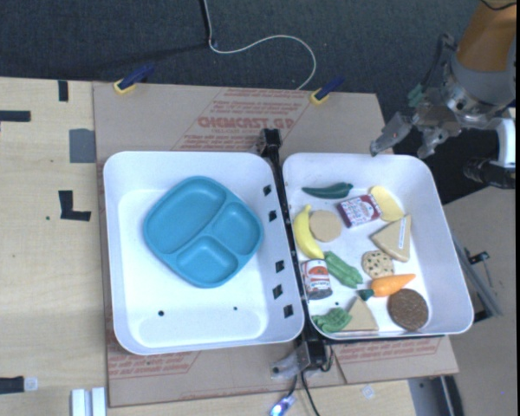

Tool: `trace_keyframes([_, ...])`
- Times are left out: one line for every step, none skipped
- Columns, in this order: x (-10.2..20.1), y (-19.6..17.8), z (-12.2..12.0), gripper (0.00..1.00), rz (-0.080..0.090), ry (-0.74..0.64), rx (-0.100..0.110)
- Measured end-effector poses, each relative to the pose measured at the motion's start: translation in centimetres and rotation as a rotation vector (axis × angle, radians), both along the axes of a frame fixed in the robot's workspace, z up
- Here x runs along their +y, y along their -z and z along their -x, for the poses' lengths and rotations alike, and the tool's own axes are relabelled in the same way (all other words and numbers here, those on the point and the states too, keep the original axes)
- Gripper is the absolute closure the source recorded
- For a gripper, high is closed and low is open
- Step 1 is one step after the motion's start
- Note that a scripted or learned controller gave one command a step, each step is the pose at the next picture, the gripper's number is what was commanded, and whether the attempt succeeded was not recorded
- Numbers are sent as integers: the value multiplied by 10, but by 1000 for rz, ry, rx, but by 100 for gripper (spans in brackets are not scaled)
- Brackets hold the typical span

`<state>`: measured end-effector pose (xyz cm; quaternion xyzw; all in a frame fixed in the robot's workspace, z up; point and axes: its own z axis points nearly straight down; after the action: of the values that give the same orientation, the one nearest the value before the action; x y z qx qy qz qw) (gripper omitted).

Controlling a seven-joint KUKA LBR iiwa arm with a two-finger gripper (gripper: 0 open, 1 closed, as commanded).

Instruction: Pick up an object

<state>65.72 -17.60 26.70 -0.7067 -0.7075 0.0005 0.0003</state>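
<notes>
Pincer (409,139) above the far right corner of the right bin (442,224), fingers spread apart and holding nothing; grey arm (481,55) with orange band entering from the upper right. Two white bins side by side on a cardboard sheet (234,115) on the table (35,232). Left bin (126,232): blue divided plate (204,230) lying flat, nearer its far side. Right bin: toy foods, all resting on the bin floor. Far row: green pepper (328,190), small red-labelled packet (358,210), and yellow piece (386,202) touching the packet's right side. Left edge: banana (306,232) beside a tan round disc (326,225). Middle: green pickle-like piece (342,269), cheese wedge (394,238), chip cookie (377,262), carrot (390,284). Near side: small can (317,278), green leafy piece (332,321), tan triangular slice (362,315), brown round cookie (408,308). White cable (260,46) looping over the dark floor beyond the table.
</notes>
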Motion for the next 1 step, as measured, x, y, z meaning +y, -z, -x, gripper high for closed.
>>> trace_keyframes([39,33,36,0,-2,-1,5])
